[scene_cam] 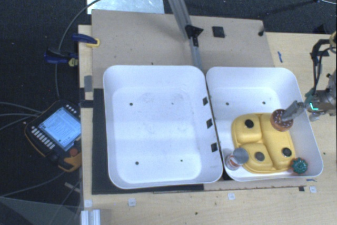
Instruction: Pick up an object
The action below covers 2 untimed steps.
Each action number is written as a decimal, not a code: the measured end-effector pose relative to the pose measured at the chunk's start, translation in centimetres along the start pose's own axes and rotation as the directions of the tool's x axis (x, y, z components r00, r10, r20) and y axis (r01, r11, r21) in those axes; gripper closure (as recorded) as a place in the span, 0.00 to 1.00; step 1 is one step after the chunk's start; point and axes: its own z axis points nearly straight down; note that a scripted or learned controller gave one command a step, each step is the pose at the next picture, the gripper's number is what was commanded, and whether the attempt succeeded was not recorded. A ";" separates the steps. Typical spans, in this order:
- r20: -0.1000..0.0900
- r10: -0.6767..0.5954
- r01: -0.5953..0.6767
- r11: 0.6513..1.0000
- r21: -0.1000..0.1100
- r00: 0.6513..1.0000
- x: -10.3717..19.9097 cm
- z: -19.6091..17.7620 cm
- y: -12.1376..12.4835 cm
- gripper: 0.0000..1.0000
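The right bin [247, 87] holds a large yellow moulded piece [253, 131] with dark holes in its front half. On the piece's far right corner rests a brown round object [280, 119], with a grey stem running up and right towards the bin's rim. A small grey disc [239, 155] lies at the yellow piece's front left. A teal ball [299, 166] sits in the bin's front right corner. My gripper [318, 104] is at the view's right edge, just outside the right bin's rim and close to the end of the grey stem.
The left bin [152, 129] lies beside the right one, and black clips join them along the shared rim. A slanted grey pole [179, 2] rises behind the bins. A handheld pendant [57, 131] and cables lie on the floor at the left.
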 end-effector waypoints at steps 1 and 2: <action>0.000 0.000 0.000 1.000 -0.001 1.000 0.0 0.0 0.0 0.00; -0.001 0.003 -0.003 1.000 0.003 1.000 -0.8 5.4 -0.6 0.00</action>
